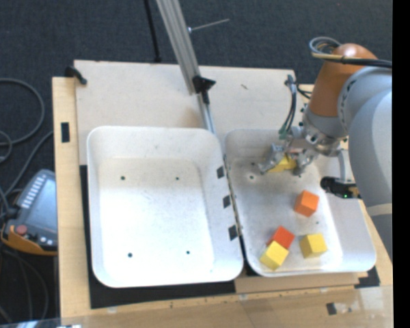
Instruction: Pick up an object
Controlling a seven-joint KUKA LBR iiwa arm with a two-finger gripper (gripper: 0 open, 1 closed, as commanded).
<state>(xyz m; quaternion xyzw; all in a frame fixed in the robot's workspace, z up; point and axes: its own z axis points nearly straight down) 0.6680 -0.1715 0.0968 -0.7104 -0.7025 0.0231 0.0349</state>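
Bench [143,94] of pale wood seen from above at a slant, bearing two shallow white bins side by side. Inside the right bin [256,145], a grey robot arm [365,128] with an orange band [328,91] above its wrist reaches in from the right edge and ends in a two-finger gripper [281,164] near the bin's far edge. A yellow block [285,162] sits between the gripper's fingers, which appear closed against it. Four more blocks lie loose in the same bin: an orange cube [306,203] toward the right wall, and near the front edge a red-orange block [283,236] touching a yellow cube [275,255], with another yellow cube [313,245] just beside them. The left bin [157,203] shows a lightly speckled white floor. A metal pole [181,43] rises from the bench's back edge between the bins.
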